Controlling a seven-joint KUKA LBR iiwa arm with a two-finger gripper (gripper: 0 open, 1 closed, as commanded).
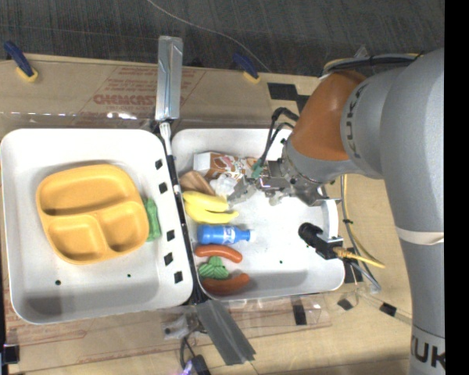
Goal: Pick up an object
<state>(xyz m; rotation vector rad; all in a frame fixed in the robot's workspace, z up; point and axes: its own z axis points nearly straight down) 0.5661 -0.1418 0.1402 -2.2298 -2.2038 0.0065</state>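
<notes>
1. Low in the right bin point(297, 276), the gripper point(250, 184) sits by a crumpled wrapper point(228, 166); whether it is open or closed, I cannot tell.
2. Banana point(205, 205), blue bottle point(223, 235) and sausage point(218, 252) lie along the left wall.
3. A yellow tray point(90, 212) rests in the left bin point(31, 287).

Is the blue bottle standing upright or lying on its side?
Lying on its side. The blue bottle rests flat on the floor of the right bin, its length running left to right, between the banana and the sausage.
</notes>
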